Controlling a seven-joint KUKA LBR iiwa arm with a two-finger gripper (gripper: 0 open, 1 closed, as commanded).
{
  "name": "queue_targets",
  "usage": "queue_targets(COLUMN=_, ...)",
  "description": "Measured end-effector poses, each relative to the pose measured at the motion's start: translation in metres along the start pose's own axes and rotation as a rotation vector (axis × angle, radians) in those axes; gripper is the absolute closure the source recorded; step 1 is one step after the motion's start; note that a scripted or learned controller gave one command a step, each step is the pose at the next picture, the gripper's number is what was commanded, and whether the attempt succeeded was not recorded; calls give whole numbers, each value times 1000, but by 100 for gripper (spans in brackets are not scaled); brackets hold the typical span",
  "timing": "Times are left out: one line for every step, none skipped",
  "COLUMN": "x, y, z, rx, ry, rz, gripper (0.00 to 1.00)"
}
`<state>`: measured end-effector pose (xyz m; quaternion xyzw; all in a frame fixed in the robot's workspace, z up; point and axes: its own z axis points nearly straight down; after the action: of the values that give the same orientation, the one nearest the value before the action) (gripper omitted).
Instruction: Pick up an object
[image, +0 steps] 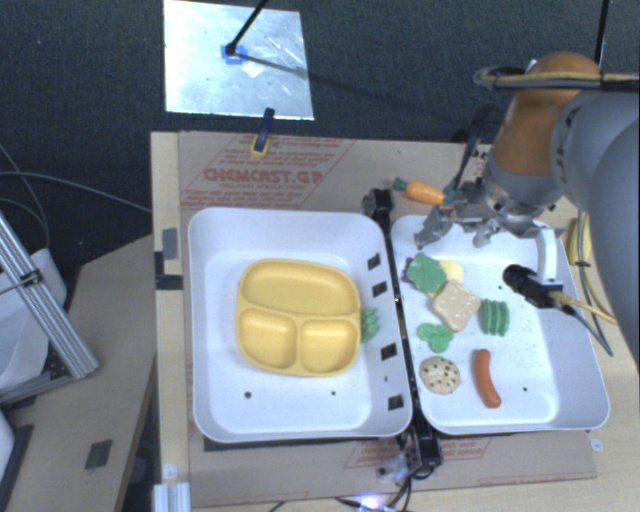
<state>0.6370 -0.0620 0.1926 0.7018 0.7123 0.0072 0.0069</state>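
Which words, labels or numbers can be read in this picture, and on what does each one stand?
"CHEMCAST GP": red print on the brown board behind the left bin; the last letters are blurred, so this reading is uncertain.
Red print on the board's front edge: too small to read.

A single fixed camera looks down at a slant from above the bench, near enough that the two white bins (290, 225) span the frame's middle and lower right.
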Motion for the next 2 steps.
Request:
queue_targets(x=-51, y=9, z=112, rx=16, ry=-1, rz=17, gripper=0)
queue_targets(x=-48, y=14, z=91, rx=3, ry=-3, rz=7, gripper=100)
